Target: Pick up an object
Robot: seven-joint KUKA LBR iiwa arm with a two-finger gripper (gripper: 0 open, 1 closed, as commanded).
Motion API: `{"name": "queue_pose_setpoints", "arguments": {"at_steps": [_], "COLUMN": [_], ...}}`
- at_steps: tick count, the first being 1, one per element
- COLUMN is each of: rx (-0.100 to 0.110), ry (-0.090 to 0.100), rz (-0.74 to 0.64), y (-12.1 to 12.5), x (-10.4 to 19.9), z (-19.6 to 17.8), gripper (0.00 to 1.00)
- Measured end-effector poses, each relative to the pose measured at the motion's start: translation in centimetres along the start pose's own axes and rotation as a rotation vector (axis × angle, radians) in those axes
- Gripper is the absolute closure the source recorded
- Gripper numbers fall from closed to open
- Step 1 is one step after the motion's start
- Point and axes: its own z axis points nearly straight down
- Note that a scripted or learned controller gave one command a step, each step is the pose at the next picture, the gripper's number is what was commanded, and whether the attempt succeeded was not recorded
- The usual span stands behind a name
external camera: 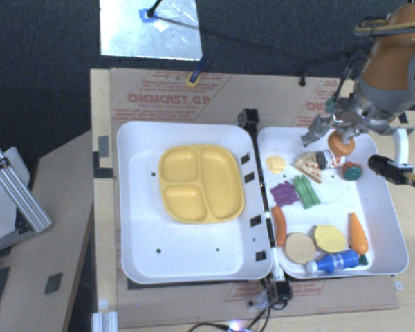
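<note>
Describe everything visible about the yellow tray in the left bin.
The tray is a pale yellow, rounded-square plate that looks like moulded plastic, split by raised ridges into three compartments: two along the far side and one at the near left. It lies flat, right way up, turned slightly askew, on the floor of the left bin, roughly central. Nothing rests in it, and it touches nothing but the bin floor.

**Bin Contents and Gripper Position**

The left bin (135, 247) holds a yellow divided tray (200, 183). The right bin (387, 241) holds a pizza slice (308, 165), purple grapes (285, 194), a green vegetable (306, 191), two carrots (358, 232), and a blue bottle (335, 262). The gripper (326, 124) hangs above the right bin's far edge, beside an orange piece (341, 144).
</note>
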Motion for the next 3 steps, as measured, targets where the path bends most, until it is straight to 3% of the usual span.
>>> {"name": "queue_pose_setpoints", "arguments": {"at_steps": [2,3], "rx": [0.004,-0.009], "ry": [0.001,-0.002], "rz": [0.002,0.002], "y": [-0.6,-0.3], "x": [0.6,0.5], "z": [8.8,11.3], "gripper": [0.0,0.0]}}
